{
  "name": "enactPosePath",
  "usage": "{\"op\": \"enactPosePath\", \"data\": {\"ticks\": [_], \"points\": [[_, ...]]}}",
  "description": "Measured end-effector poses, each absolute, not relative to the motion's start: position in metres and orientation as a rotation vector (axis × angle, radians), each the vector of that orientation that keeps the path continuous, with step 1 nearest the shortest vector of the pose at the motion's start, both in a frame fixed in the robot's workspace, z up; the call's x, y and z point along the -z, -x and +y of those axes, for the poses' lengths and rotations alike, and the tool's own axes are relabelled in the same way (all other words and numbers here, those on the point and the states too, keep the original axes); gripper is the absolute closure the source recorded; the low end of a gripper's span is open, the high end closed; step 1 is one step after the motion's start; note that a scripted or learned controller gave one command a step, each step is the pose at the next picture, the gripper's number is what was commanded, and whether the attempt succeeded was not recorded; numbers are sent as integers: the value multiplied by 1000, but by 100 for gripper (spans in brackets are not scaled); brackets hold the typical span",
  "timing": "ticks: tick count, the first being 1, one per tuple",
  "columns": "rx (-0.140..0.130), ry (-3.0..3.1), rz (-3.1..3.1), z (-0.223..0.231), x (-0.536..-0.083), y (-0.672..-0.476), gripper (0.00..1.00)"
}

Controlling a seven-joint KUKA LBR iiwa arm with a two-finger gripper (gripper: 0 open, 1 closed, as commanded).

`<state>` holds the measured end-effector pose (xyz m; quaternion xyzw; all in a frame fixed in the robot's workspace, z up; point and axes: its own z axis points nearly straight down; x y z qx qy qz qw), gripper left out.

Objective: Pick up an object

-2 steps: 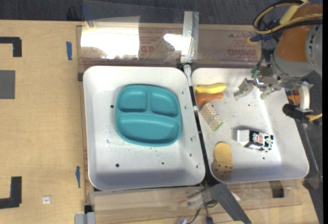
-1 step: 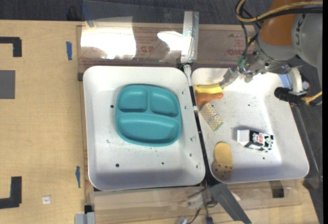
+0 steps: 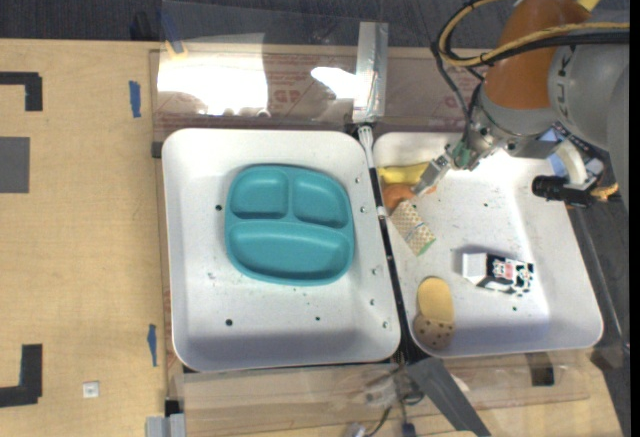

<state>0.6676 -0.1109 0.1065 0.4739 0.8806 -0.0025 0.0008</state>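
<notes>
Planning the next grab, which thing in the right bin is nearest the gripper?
The yellow and orange piece by the gripper; the tan disc and small box lie farther.

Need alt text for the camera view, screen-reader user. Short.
A grey robot arm reaches from the right, its gripper low over small items at the upper left of the right bin. The left bin holds a teal divided plate.

Teal divided plate (image 3: pixel 290 225) in white left bin (image 3: pixel 190 325); tan speckled sponge (image 3: pixel 435 310); orange-banded grey arm (image 3: pixel 540 45).
</notes>
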Motion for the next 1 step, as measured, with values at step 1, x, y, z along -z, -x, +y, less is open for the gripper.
{"op": "enactPosePath", "data": {"ticks": [1], "points": [[2,-1457,2780,-196,-86,-647,0]]}}
